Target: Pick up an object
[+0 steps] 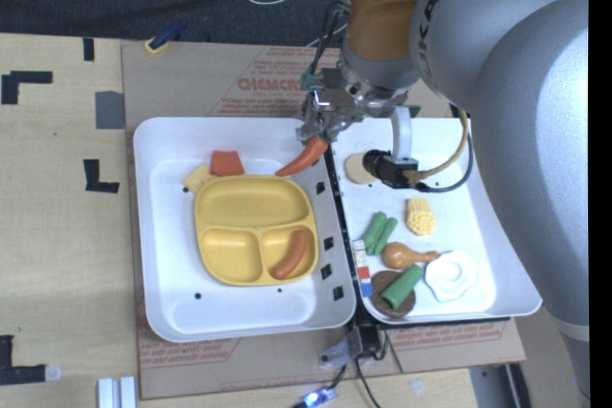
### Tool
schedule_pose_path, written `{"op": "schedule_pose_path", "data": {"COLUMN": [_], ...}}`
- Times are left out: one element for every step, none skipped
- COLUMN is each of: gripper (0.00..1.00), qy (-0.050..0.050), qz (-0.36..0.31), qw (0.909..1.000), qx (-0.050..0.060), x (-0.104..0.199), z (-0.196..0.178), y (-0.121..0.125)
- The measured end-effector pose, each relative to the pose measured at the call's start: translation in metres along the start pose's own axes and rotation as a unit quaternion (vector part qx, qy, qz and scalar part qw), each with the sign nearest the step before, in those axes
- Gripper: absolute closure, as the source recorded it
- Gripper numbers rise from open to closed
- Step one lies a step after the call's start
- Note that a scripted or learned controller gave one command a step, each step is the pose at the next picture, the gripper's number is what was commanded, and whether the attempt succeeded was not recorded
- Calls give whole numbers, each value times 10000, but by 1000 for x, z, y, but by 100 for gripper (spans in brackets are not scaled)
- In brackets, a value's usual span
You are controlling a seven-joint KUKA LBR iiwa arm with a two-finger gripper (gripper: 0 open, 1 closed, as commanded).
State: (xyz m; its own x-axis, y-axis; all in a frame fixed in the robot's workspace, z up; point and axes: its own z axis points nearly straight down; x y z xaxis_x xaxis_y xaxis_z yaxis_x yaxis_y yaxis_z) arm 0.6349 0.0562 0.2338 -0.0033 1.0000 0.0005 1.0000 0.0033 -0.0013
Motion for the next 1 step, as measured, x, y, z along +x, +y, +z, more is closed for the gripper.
{"op": "schedule_pose_path", "data": {"gripper": [100], "qy": [-11], "qz": [10], "qw": [10000], "qx": [13], "x": [-1], "z": [21], "y": [-5]}}
